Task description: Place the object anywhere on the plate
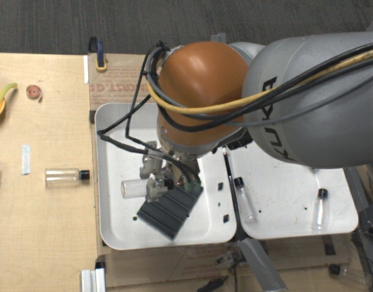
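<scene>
My gripper (157, 184) hangs low in the left shallow white bin (110, 224); whether it grips anything, I cannot tell; a clear plastic cylindrical tube (131, 189) lies just left of it, long axis pointing toward it; a dark ribbed flat block (167, 212) lies just below.

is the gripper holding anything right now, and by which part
Cannot tell: the gripper is down in the left bin at a clear tube, but its fingertips are hidden.
</scene>
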Controlling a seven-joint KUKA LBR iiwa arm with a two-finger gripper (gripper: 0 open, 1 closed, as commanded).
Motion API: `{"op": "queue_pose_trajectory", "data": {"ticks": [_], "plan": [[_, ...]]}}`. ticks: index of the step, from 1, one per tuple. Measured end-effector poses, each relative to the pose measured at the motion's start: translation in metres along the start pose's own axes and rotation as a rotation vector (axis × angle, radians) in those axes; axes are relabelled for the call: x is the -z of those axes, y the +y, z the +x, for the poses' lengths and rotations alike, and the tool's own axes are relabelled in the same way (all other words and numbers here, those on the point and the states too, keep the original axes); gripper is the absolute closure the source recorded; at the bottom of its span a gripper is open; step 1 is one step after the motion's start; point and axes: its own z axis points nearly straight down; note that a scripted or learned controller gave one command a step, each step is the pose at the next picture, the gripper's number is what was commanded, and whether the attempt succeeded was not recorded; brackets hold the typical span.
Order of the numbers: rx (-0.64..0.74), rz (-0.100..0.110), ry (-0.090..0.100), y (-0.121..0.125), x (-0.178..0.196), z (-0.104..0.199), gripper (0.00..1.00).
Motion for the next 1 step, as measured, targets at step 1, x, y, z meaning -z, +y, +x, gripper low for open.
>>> {"op": "queue_pose_trajectory", "data": {"ticks": [1], "plan": [[0.091, 0.0, 0.001, -0.0016, -0.1351, -0.012, 1.0]]}}
